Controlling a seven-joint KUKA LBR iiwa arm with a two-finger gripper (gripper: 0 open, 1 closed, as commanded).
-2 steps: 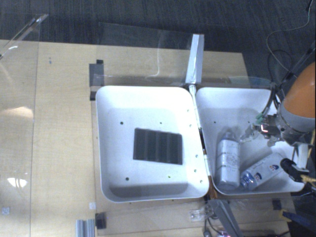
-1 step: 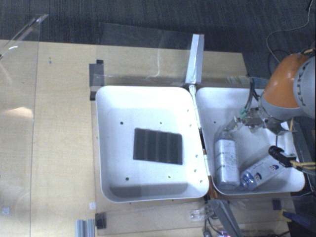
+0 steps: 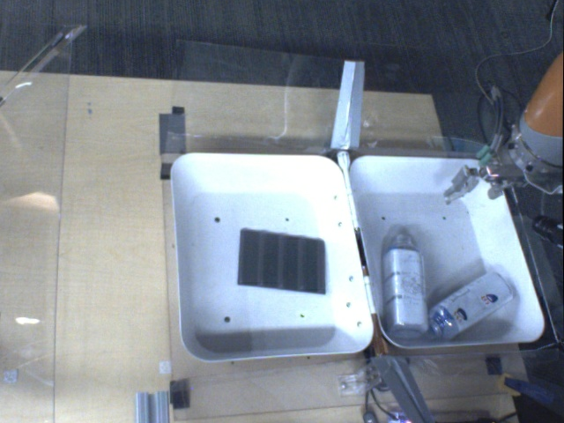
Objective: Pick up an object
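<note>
I see the gripper (image 3: 476, 181) at the upper right of the frame, above the right bin (image 3: 515, 236), holding nothing; how far it is open I cannot tell. 2 bottles (image 3: 404, 287) (image 3: 471, 305) lie touching at the lower right, probably rolled together. A dark pad (image 3: 282, 260) lies in the left bin (image 3: 189, 236).

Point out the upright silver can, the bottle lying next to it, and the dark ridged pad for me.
silver can (image 3: 404, 282), camera view, middle of its side
bottle (image 3: 471, 304), camera view, its label
dark ridged pad (image 3: 282, 260), camera view, its centre
</note>
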